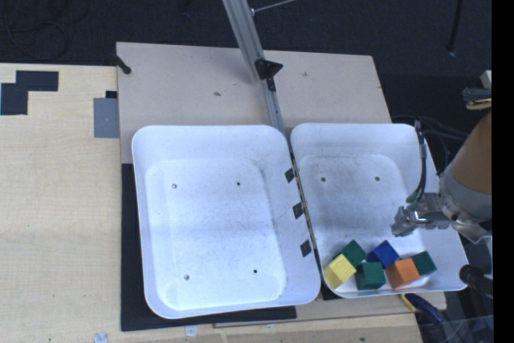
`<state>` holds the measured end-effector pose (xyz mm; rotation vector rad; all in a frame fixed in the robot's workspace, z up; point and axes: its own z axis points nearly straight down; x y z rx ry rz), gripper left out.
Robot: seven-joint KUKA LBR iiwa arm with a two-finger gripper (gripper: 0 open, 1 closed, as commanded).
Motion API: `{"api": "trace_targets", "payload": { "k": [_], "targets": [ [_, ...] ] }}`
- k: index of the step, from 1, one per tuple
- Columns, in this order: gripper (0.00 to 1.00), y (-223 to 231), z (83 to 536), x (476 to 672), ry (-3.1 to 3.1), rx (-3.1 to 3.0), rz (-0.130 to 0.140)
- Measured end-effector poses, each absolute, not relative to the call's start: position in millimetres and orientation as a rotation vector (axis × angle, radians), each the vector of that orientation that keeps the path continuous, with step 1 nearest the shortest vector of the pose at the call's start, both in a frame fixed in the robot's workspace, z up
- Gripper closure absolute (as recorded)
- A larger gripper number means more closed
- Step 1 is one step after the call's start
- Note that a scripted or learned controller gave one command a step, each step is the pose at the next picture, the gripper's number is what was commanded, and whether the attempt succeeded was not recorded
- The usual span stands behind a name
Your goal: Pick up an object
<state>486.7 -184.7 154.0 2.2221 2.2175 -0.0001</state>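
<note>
Camera view: both bins are seen from above on the worktop.
Blocks: a yellow block (340,269), two green blocks (371,275) (423,261), a blue block (385,252) and an orange block (403,271) are clustered in the right bin (353,149), at its near right corner.
Progress: nothing is judged lifted yet; the whole pick is left.
Arm: it is brought in over the right bin's right edge.
Pincer (411,218): it is held above and just beside the cluster; whether it is parted or closed cannot be told.
</note>
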Motion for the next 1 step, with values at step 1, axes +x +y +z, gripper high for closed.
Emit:
{"api": "trace_targets", "payload": {
  "k": [1],
  "targets": [
    [1.00,-184.1,161.0,487.0,2.219,2.224,-0.001]
  ]
}}
